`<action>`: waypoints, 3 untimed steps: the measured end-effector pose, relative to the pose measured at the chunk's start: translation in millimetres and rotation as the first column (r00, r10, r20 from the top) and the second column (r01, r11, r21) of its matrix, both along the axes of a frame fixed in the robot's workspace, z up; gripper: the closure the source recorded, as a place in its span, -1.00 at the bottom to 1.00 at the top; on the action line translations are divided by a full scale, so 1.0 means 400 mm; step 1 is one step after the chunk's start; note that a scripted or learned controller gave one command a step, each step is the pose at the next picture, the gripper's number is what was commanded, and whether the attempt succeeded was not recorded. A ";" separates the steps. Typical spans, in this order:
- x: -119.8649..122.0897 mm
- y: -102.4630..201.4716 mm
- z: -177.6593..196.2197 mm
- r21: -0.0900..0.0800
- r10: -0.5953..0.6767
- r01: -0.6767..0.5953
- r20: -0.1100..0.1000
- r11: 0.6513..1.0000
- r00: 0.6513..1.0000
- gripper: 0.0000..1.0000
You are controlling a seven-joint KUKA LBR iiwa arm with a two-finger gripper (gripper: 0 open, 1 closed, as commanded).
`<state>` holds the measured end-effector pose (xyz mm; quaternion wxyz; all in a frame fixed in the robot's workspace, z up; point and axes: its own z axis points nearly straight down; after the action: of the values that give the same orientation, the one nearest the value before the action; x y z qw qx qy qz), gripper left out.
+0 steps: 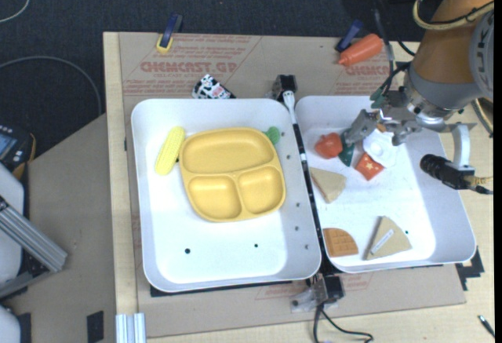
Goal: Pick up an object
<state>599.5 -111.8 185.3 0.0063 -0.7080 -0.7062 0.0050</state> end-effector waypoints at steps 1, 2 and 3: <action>0.008 0.000 0.021 -0.002 0.003 -0.003 0.015 1.000 1.000 -1.00; -0.010 0.011 -0.133 0.000 0.002 -0.002 0.008 1.000 1.000 -1.00; -0.002 0.006 -0.244 -0.008 0.003 -0.003 0.024 1.000 1.000 -1.00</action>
<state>598.5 -109.3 87.9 -0.0050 -0.7071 -0.7071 -0.0007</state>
